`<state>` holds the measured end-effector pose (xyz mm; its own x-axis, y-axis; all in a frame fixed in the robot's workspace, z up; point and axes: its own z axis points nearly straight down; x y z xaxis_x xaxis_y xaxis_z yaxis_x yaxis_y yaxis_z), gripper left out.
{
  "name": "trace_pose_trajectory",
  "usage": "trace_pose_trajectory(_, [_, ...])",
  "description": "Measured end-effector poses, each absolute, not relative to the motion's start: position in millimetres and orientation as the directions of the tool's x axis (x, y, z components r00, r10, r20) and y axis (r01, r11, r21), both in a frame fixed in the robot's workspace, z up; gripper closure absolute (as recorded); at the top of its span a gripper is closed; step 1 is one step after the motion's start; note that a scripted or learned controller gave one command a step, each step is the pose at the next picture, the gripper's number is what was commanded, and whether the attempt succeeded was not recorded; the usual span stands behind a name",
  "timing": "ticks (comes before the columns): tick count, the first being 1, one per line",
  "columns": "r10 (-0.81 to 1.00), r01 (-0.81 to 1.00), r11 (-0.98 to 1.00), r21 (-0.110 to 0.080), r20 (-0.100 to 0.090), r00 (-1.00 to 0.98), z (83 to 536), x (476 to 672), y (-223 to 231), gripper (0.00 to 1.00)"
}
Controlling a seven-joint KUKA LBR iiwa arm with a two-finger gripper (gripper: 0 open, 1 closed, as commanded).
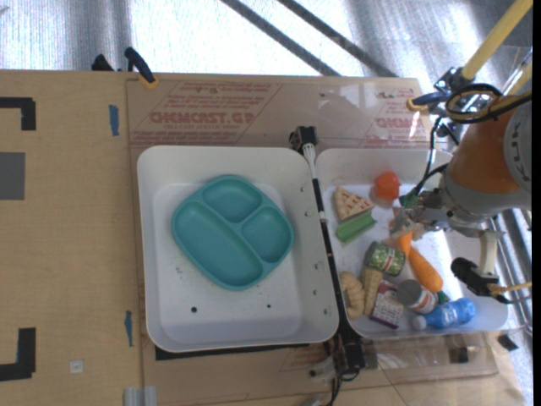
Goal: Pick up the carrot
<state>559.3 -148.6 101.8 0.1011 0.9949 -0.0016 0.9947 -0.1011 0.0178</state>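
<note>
Right now your gripper [412,224] sits at the carrot's [423,267] upper end, near the right bin's [493,318] right edge.

The scene is taken by a single fixed camera mounted above the flat cardboard-covered bench [68,227] and tilted slightly downward, so that the far edge and the grey ribbed floor beyond it are seen along the top. Both shallow white plastic bins, the left bin [161,252] and the right bin [355,163], are framed whole from a moderate height, right of centre. The grey arm with the orange band [490,155] is seen entering from the right edge.
</note>
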Motion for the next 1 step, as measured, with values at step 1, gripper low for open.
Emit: trace_pose_trajectory(1, [0.975,0.975,-0.221,0.008,0.003,0.221,213.9,598.7,-91.3,1.00])
